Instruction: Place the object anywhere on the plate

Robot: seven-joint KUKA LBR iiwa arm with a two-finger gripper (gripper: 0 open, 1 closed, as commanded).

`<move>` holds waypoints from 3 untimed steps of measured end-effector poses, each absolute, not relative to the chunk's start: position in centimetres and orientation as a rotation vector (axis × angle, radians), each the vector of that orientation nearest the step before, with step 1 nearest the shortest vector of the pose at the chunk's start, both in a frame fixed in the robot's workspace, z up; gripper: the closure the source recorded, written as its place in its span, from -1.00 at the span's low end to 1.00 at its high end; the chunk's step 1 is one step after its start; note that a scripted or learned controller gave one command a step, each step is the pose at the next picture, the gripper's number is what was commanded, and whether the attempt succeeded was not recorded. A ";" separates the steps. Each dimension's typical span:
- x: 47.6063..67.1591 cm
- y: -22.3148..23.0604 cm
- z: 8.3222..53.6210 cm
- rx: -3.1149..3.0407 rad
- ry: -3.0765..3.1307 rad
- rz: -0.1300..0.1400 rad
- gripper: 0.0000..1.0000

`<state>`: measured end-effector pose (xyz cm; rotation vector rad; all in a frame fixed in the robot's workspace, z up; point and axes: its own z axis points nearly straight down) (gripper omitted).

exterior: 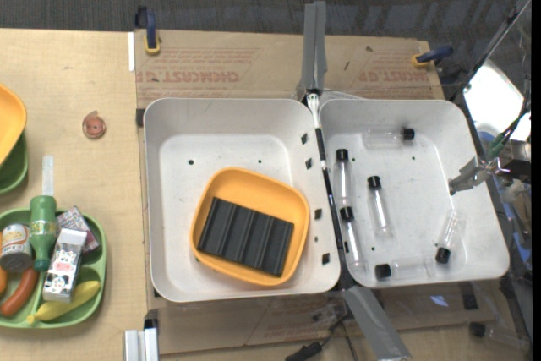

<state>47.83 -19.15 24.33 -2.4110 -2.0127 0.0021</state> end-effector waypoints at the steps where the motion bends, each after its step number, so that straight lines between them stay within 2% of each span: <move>1: 47.8 -21.2 26.2 -2.475 -1.935 0.005 -1.00; 2: 47.8 -20.3 26.3 -2.520 -1.873 0.006 -1.00; 3: 47.7 -21.3 25.0 -2.561 -1.814 0.007 -1.00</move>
